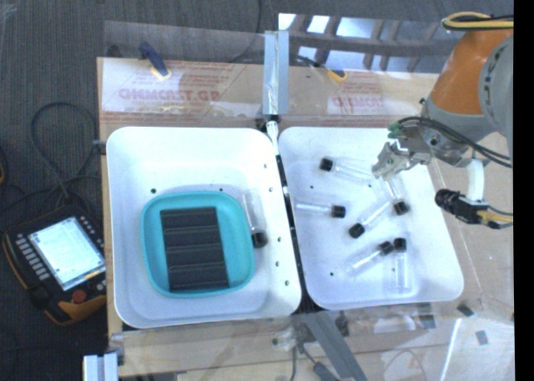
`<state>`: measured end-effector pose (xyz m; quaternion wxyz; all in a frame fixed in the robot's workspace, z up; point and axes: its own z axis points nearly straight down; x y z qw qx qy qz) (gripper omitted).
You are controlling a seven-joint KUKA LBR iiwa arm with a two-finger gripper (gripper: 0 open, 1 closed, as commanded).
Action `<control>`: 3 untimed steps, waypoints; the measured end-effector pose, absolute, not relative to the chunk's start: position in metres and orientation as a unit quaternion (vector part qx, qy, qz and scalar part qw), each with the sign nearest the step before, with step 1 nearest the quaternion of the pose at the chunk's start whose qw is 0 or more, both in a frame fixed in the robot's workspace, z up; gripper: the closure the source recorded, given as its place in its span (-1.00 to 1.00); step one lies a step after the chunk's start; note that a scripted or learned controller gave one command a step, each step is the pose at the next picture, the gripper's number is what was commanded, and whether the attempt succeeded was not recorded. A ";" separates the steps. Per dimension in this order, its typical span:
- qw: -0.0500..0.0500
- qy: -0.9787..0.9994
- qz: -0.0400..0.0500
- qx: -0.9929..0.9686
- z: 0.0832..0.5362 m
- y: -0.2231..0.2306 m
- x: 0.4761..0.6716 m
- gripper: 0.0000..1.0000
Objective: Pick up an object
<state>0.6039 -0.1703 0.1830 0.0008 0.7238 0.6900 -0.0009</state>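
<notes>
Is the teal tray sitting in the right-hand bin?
No. The teal tray lies in the left bin; the right bin holds the scattered clear vials with black caps.

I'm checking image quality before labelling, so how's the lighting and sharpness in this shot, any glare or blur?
In the camera view, lighting is bright and even; the white right bin looks nearly washed out, so the clear vials show mainly by their black caps. Shadows are soft. The gripper looks slightly blurred.

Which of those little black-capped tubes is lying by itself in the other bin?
The tube in the left bin, lying against the right edge of the teal tray, its black cap toward the viewer. All the others lie in the right bin.
</notes>
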 end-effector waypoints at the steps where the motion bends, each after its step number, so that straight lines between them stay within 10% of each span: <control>1: 0.001 0.690 -0.002 0.724 0.183 -0.171 0.604 -1.00; 2: 0.006 0.724 0.001 0.690 0.089 -0.197 0.635 -1.00; 3: 0.006 0.739 0.001 0.674 0.090 -0.160 0.616 -1.00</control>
